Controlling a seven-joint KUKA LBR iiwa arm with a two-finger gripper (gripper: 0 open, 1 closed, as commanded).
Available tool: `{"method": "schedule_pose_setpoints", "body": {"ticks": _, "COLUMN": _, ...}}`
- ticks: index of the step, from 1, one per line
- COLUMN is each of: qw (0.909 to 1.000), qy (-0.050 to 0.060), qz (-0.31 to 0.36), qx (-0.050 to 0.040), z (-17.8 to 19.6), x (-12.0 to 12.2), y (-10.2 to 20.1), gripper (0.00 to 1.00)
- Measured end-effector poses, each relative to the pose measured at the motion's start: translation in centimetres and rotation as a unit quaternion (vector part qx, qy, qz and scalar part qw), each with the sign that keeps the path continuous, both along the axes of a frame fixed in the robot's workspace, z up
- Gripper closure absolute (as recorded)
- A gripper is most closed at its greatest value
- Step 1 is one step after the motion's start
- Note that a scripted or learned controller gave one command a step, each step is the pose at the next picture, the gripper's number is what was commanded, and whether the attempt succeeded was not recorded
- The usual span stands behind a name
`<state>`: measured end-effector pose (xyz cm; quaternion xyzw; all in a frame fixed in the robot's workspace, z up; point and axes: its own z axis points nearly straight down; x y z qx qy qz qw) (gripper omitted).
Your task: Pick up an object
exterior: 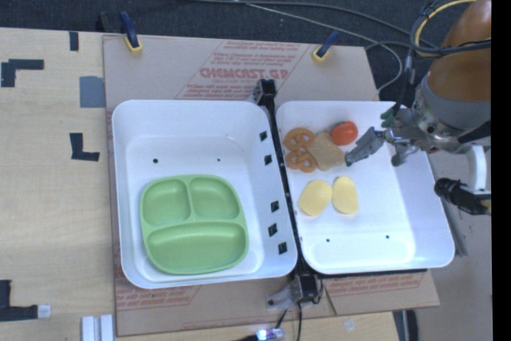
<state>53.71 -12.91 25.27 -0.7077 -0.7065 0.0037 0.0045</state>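
Note:
In the right bin (399, 251) lie a brown pretzel-shaped piece (301, 149), a tan slice (326, 152) touching it, a small red ball (344, 132), and two pale yellow pieces (315, 197) (346, 195) side by side. My gripper (380, 151) hangs over the upper right part of this bin, open, with nothing between its fingers. Its left finger (361, 149) points at the tan slice's right edge, just below the red ball. I cannot tell whether it touches either.
The left bin (192, 120) holds a green divided plate (194, 222). A black divider (275, 172) runs between the bins. The arm's grey body with its orange band (467, 24) hangs over the right bin's right rim. Cables cross the dark floor behind.

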Motion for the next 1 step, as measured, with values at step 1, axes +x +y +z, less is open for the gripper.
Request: {"method": "schedule_pose_setpoints", "body": {"ticks": 1, "qw": 1.0, "qy": -0.005, "qz": 0.001, "qx": -0.0008, "z": 0.54, "x": 0.21, "y": 0.02, "gripper": 0.0}}
